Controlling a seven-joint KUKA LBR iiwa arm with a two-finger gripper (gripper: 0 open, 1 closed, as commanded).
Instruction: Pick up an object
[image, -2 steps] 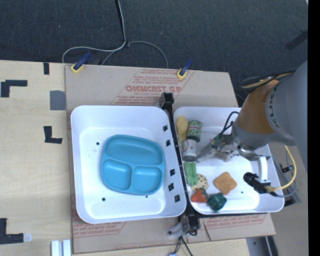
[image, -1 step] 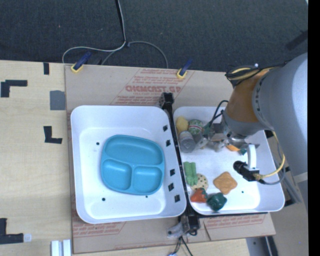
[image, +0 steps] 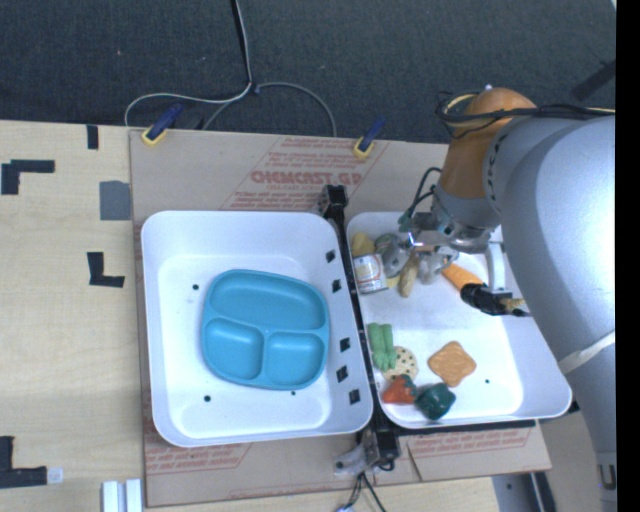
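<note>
- Pale wooden bench top (image: 60, 340) carries black tape marks (image: 100, 270).
- Brown printed cardboard sheet (image: 270, 170) covers its middle.
- Dark grey floor (image: 120, 50) lies beyond the bench, crossed by a white cable (image: 241, 40).

Arm (image: 560, 200) ran off frame at 3 o'clock, covered right bin's (image: 500, 350) 1 o'clock corner, yellowish lump (image: 361, 243) was too blurred to name

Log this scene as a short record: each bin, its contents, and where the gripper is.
left bin: holds one blue divided plate
right bin: holds small items, among them a silver can, a green piece, a tan piece and a dark green piece
gripper: low over the right bin's far end, beside the silver can
task state: nothing seen lifted
</note>
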